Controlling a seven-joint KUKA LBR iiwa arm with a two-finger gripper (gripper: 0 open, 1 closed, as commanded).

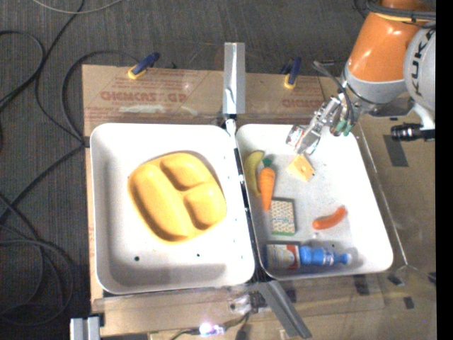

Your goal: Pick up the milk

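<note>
The step in hand looks like the approach: the milk has not been picked up. The milk carton, a small box with a greenish printed face, lies flat near the middle of the right bin, just beside the carrot at its 10 o'clock and well apart from the claw.

The claw hangs over the upper part of the right bin, at about 1 o'clock from the carton, with the cheese wedge just below it, toward 6 o'clock. Its metal tips are small and tangled against the white bin floor, so I cannot tell how far apart they stand. Nothing shows between them, and they seem to touch nothing.

For the next move, the claw would need to travel toward 7 o'clock, past the cheese wedge, and settle above the carton, then come down with its tips either side of the box. The carton lies flat and low, so the tips must reach nearly to the bin floor to catch its edges. The carrot close by could get nudged or caught instead.

Elsewhere in the right bin, a banana lies along the left wall, a red sausage sits at 3 o'clock from the carton, and a bottle lies along the near wall. The left bin holds a yellow divided plate.
</note>
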